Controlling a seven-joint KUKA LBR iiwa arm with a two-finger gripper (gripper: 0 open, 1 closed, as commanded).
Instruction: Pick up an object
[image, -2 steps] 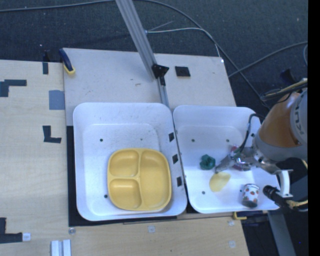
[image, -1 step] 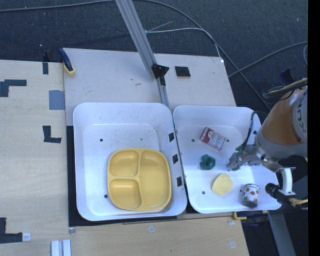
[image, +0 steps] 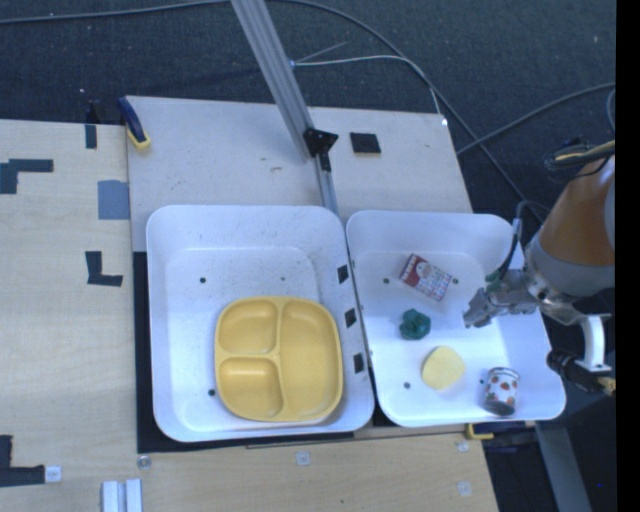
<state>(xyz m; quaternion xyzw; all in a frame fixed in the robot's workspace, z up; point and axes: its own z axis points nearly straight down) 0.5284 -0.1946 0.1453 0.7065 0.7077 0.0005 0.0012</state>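
Approach seems the step in hand: our gripper (image: 478, 312) hovers in the right bin (image: 375, 232), beside the red packet (image: 427, 277), green lump (image: 415, 323) and yellow piece (image: 442, 367); we cannot tell its finger state. Next, we must descend squarely over one.

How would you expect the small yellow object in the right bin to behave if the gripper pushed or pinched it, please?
The yellow object looks rounded and smooth, so it may roll or slip aside when nudged. It lies apart from its neighbours, so a pinch should meet little interference. It seems small, so probably light.
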